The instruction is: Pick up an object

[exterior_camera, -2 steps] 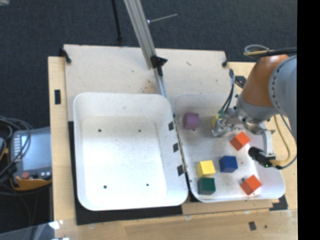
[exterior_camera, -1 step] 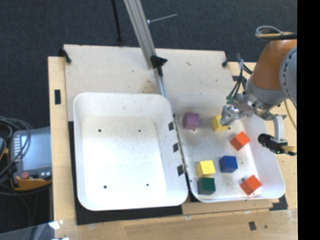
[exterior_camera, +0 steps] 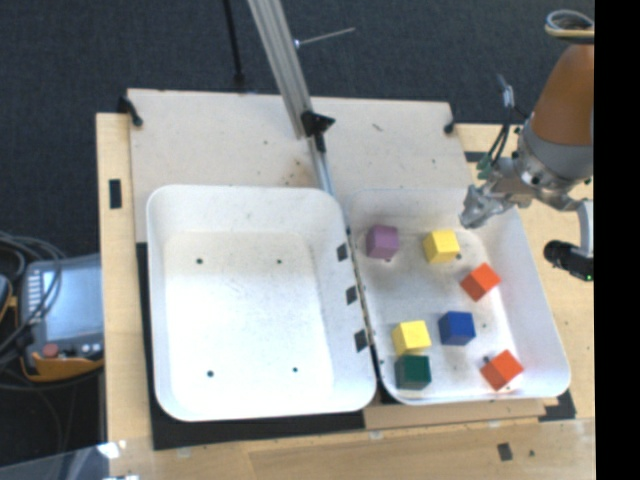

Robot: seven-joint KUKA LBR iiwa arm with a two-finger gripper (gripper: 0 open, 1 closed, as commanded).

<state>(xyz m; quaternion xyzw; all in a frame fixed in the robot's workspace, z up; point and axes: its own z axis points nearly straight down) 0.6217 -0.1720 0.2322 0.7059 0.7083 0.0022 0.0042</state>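
I see two bins side by side on the bench (exterior_camera: 115,268), the left bin (exterior_camera: 250,298) and the right bin (exterior_camera: 530,308). Seven cubes (exterior_camera: 440,246) lie in the right one. The gripper (exterior_camera: 478,208) hangs over its far rim.

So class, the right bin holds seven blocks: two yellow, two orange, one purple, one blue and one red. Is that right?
Not quite. The camera view shows no red block; the seventh is a green block, beside the lower yellow block in the right bin. The other colours and counts stand.
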